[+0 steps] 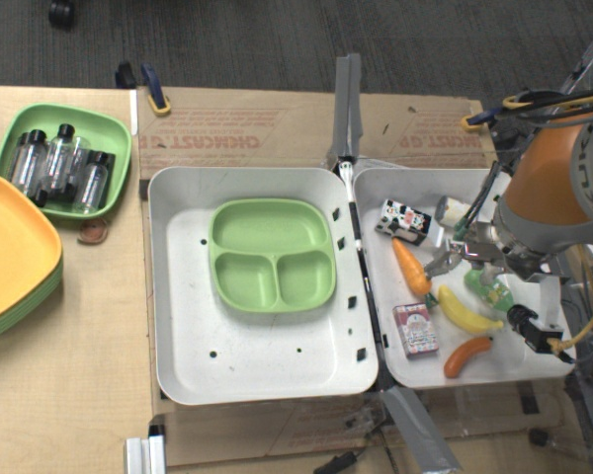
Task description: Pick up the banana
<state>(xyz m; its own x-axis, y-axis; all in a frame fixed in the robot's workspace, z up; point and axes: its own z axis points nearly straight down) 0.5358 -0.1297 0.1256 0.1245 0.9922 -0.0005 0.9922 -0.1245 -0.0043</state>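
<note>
Hovering over the right bin (407,368), gripper (453,258) with fingers spread, gripping nothing. Lying just below: banana (465,311), beside carrot (411,268)

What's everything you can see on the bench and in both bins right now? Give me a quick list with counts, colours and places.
banana: 1, yellow, right bin, below the gripper
carrot: 1, orange, right bin, left of the banana
sausage-shaped toy: 1, orange-red, right bin, near front edge
small box: 1, pink-red, right bin, front left
black-and-white item: 1, right bin, back left
green item: 1, right bin, beside the banana, partly hidden
divided plate: 1, green, left bin
bins: 2, white, side by side
square dish: 1, green, far left, holding dark-capped bottles
plates: stack, orange-yellow, left edge
clamp: 1, blue and yellow, back of bench
gripper: 1, over right bin
arm: 1, grey with orange band, from the right
</note>
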